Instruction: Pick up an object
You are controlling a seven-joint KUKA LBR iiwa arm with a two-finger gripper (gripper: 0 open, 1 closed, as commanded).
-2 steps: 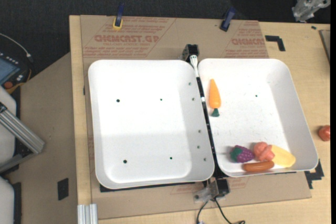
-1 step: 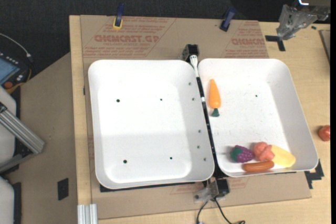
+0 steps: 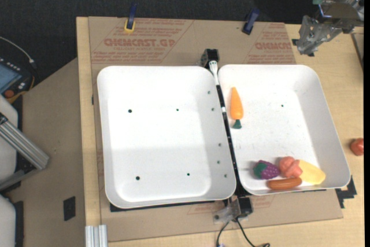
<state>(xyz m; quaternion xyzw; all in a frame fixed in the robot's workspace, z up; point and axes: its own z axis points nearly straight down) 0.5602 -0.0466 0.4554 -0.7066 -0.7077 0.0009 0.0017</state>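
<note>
The right bin [image 3: 287,124] holds several toy foods. An orange carrot [image 3: 236,102] with a green tip lies near its left wall. In the bin's near corner sit purple grapes [image 3: 266,170], a pinkish-orange piece [image 3: 291,166], a yellow piece [image 3: 313,173] and a red sausage [image 3: 284,184], all close together. My gripper [image 3: 312,37] hangs beyond the far right corner of this bin, over the cardboard, well away from all the toys. Nothing shows in its grasp.
The left bin [image 3: 156,130] stands beside the right one, with a black hinge strip [image 3: 222,124] between them. A small orange object [image 3: 357,147] lies on the bench outside the right bin. Blue clamps [image 3: 132,19] [image 3: 251,20] hold the cardboard's far edge.
</note>
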